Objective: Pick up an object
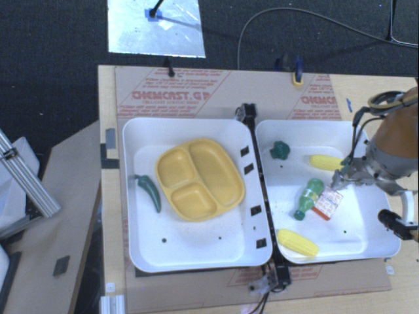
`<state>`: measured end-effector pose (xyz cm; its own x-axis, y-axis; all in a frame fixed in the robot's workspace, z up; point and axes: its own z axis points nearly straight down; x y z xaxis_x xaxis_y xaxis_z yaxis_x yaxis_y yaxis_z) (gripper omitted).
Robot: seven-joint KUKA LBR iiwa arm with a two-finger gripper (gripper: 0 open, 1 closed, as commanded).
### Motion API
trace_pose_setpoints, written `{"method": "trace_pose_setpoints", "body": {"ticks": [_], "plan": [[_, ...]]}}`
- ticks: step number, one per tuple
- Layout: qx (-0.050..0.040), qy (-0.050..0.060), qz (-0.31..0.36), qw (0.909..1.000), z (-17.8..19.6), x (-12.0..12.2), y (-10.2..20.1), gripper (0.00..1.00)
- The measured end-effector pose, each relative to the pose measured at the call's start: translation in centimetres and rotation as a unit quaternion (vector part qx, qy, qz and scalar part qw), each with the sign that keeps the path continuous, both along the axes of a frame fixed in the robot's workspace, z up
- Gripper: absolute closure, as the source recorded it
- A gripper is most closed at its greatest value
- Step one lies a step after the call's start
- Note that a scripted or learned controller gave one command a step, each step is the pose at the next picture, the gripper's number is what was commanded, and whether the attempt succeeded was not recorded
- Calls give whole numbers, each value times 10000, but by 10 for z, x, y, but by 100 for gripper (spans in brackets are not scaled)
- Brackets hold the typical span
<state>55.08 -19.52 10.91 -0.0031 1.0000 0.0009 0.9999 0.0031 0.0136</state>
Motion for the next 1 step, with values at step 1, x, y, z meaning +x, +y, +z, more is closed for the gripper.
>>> {"method": "trace_pose_setpoints", "body": {"ticks": [1], "plan": [[-19, 31, 7, 10000, 53, 11, -5, 100]]}}
